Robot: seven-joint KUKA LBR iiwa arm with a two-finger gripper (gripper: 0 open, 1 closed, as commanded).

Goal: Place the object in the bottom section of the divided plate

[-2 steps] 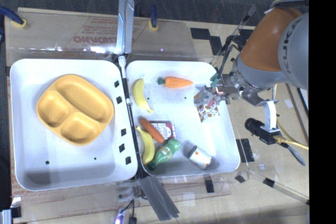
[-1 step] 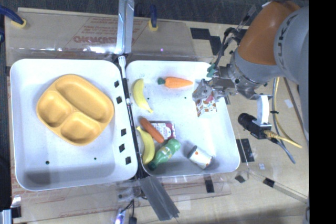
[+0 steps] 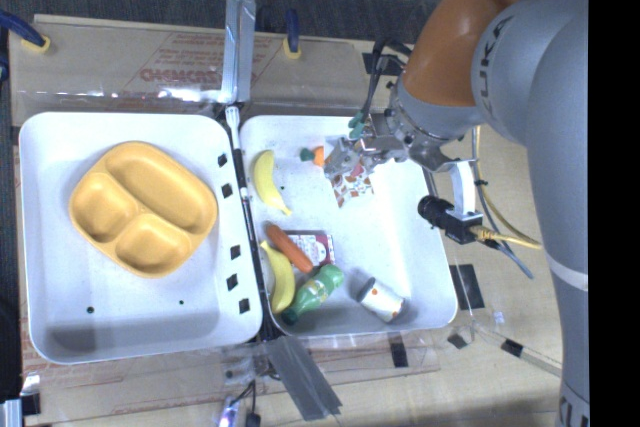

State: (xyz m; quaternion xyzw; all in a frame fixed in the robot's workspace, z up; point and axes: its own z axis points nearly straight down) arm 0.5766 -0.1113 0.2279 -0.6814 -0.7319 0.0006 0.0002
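The yellow divided plate [image 3: 143,207] lies in the left bin [image 3: 60,315], with its bottom section [image 3: 152,245] holding nothing. Over the upper middle of the right bin [image 3: 425,260], my gripper [image 3: 348,158] hangs from the arm's orange band. It is shut on a small red-and-white patterned packet [image 3: 352,182], which dangles just below the fingertips. The packet is well to the right of the plate, past the wall between the bins.
In the right bin lie a banana [image 3: 265,180], a small orange-and-green piece [image 3: 313,154], a carrot [image 3: 288,247] on a dark red pouch [image 3: 318,243], a second banana [image 3: 281,281], a green bottle [image 3: 314,291] and a tipped white cup [image 3: 381,300].
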